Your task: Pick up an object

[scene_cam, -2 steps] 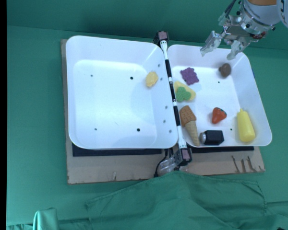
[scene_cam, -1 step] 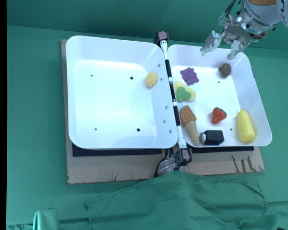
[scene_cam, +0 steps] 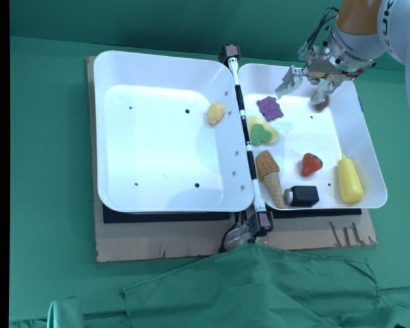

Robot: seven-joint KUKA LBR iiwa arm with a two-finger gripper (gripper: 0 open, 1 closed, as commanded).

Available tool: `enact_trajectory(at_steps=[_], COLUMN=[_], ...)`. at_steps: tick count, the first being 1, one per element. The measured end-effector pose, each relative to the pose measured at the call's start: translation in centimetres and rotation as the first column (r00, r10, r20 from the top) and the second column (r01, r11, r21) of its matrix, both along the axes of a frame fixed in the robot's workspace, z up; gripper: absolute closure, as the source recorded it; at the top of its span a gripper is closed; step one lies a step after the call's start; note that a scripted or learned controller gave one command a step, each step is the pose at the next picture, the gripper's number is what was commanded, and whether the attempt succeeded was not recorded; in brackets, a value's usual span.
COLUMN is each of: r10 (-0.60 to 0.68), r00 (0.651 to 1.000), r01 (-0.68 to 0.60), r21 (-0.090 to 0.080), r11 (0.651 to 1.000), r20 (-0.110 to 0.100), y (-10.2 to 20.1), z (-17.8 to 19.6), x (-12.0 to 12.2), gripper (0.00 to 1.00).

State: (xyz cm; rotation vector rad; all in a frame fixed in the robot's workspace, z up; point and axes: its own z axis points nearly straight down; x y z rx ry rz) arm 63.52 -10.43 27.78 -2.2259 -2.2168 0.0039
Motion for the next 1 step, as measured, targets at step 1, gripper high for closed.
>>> enact_trajectory(at_steps=[1], r10=[0.002], r00=[1.000], r01=[-0.002], r21=[0.001], r11=[1.000], r20=[-0.001], y=[0.60], z=[-5.69], x=[0.53], gripper=[0.00])
